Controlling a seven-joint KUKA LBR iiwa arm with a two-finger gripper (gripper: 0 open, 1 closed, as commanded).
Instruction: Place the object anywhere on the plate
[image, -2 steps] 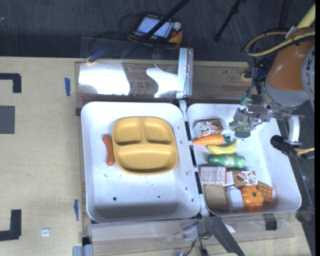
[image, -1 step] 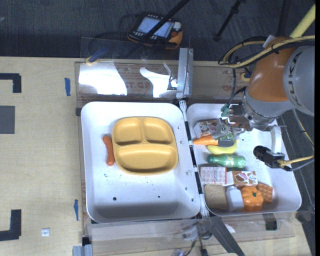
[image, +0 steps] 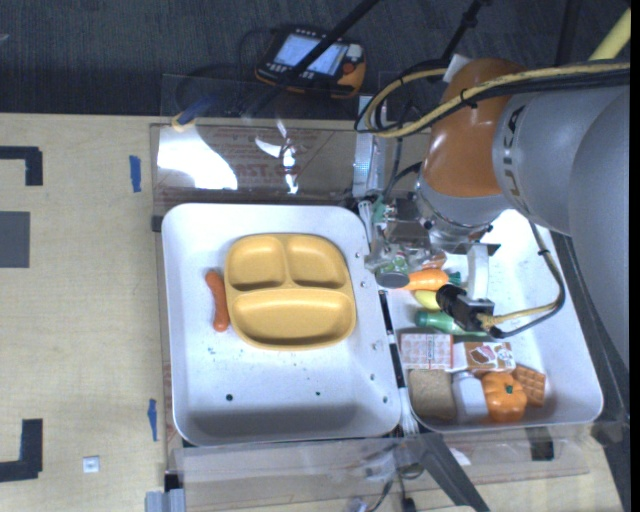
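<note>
A yellow three-compartment plate sits in the left white bin. An orange sausage-shaped piece lies in that bin, just off the plate's left edge. My gripper hangs over the right bin's near-left corner, close to the wall between the bins, above small toy foods: an orange carrot-like piece and a green piece. The wrist hides the fingertips, and I cannot tell whether anything is between them.
The right bin holds a printed packet, a brown sponge-like block, a white cylinder, an orange pumpkin-like toy and a waffle piece. Cables loop beside the wrist. A handheld pendant rests beyond the bins.
</note>
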